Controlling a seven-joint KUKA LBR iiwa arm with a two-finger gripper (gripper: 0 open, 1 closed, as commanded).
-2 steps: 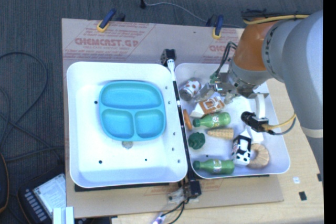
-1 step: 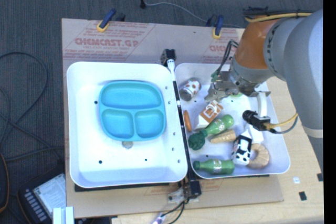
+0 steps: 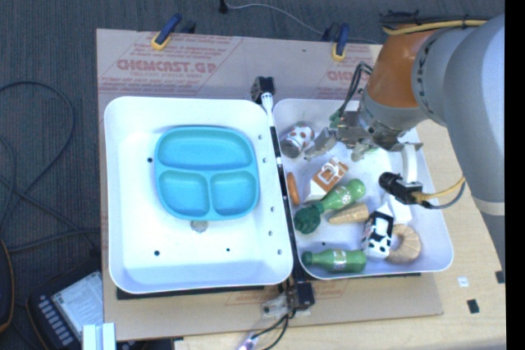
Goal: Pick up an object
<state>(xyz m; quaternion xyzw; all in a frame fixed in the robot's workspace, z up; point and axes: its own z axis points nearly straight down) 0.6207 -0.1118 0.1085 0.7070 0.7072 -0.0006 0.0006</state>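
currently a cluttered right bin (image 3: 439, 254) is hovered over, with nothing seen to be gripped.

nearest the camera, a green bottle (image 3: 336, 260) is seen lying on its side by the front rim, with a cow figure (image 3: 378, 235) and a tan bun-like piece (image 3: 404, 245) just beside it. further back, a green vegetable toy (image 3: 332, 202), an ice-cream cone (image 3: 349, 214) and a small orange box (image 3: 330, 174) are found. farthest, the gripper (image 3: 358, 137) is held above the bin near a silver cup (image 3: 295, 140); how far it is opened cannot be told. the toys are judged light, stiff and somewhat slippery; the bottle's narrow body could be pinched across its width.
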